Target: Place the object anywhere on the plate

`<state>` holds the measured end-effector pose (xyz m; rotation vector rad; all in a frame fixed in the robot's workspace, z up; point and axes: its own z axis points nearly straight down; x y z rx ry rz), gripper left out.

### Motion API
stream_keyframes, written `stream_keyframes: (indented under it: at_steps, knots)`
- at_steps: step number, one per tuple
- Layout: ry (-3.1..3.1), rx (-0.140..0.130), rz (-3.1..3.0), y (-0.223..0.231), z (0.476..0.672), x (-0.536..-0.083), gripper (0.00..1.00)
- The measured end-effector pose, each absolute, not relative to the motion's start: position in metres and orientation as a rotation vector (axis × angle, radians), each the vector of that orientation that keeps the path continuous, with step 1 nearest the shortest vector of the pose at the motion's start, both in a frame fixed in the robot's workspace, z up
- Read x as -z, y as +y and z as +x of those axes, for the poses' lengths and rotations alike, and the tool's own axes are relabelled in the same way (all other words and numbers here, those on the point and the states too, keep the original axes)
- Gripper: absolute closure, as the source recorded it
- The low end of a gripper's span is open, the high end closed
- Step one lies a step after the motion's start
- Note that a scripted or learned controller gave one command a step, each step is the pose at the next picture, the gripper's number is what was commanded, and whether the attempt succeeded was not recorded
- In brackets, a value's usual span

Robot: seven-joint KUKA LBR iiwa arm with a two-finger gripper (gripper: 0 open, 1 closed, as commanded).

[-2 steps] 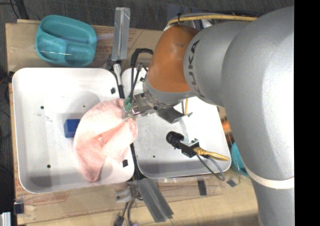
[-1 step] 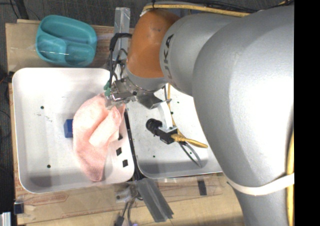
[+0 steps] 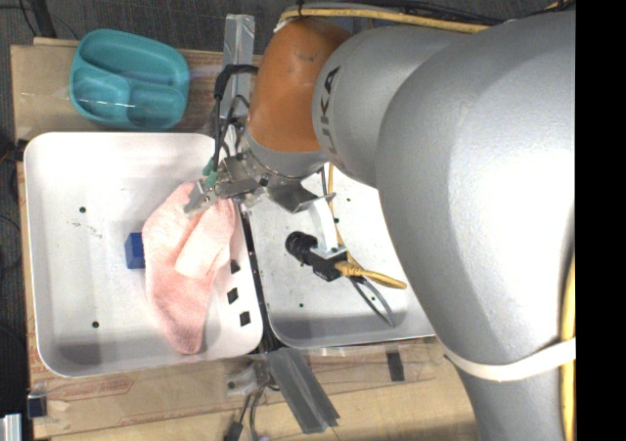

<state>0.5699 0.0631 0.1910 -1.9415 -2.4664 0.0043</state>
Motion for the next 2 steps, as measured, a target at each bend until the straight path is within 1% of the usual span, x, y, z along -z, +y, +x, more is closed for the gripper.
stream_keyframes:
  at_steps: [1,2]
  knots:
    - [-2.396,-0.009,-2.025,0.119,0.489,-0.126,0.00]
    - [-2.455,-0.029,-1.908,0.113,0.542,-0.093,0.00]
